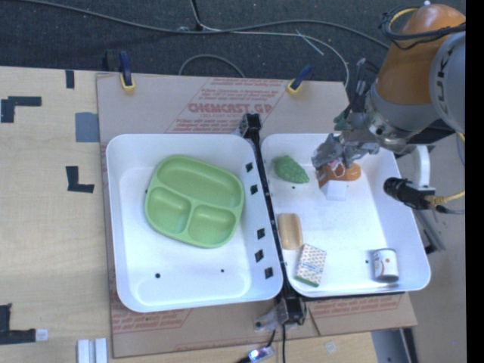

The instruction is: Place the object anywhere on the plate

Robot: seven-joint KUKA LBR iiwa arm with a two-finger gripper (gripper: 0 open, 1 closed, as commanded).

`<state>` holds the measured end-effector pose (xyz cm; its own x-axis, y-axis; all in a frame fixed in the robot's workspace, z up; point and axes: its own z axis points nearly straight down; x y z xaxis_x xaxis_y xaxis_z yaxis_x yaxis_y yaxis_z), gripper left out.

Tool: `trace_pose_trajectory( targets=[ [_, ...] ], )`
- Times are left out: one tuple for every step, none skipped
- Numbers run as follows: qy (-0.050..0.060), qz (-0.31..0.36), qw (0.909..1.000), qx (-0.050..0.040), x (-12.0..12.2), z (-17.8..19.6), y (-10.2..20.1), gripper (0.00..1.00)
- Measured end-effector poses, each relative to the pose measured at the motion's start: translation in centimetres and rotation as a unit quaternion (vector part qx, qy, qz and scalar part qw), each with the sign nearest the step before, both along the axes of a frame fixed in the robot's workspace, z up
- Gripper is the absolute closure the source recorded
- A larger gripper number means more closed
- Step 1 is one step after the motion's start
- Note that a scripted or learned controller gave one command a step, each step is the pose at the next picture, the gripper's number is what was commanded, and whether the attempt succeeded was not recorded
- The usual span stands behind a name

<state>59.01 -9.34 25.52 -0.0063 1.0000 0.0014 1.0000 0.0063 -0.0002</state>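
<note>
Probably a lab, taped bench (45, 203), clamped cardboard (219, 108), cables (193, 10)

plate (195, 200) green | bins (125, 225) white | packet (310, 264) patterned, maybe floral

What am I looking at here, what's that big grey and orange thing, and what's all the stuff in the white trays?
One camera looks down at a slant on a bench. The grey and orange thing is a robot arm reaching in from the right; its gripper hangs over the right bin, right at an orange and white object. That bin also contains a green leafy item, a tan block, a patterned packet and a small can. The left bin has a green divided plate.
</note>
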Motion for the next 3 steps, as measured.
trace_pose_trajectory(
  targets=[
    [0.001,0.0,1.0,-0.0002,0.6,0.1,6.0,1.0],
    [0.002,-0.001,1.0,-0.0007,1.4,-1.9,10.9,1.0],
    [0.001,0.0,1.0,0.0,1.7,-1.4,16.4,1.0]
  ],
)
